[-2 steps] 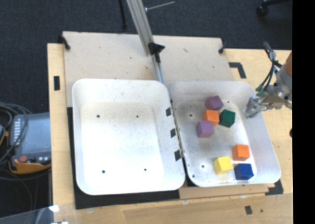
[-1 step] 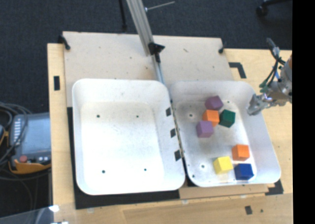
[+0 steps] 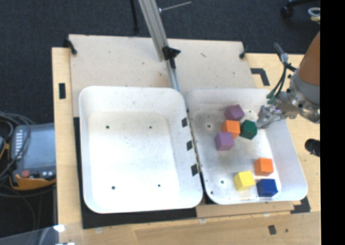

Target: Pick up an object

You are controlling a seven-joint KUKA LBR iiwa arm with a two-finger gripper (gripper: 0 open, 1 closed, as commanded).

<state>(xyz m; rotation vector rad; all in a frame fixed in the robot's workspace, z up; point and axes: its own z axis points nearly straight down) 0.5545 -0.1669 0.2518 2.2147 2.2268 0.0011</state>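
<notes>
The right bin (image 3: 280,147) holds several small cubes. A purple cube (image 3: 234,112), an orange cube (image 3: 232,127), a green cube (image 3: 248,130) and a second purple cube (image 3: 224,141) cluster near its middle. Nearer the front lie an orange cube (image 3: 263,166), a yellow cube (image 3: 243,180) and a blue cube (image 3: 267,187). My gripper (image 3: 265,116) reaches in from the right and hangs just right of the green cube, above the bin's right part. Nothing shows between its fingers.
The left bin (image 3: 135,147) sits beside the right one. A slanted aluminium post (image 3: 153,18) rises behind the bins. A grey control box (image 3: 35,152) lies off the bench at the left.
</notes>
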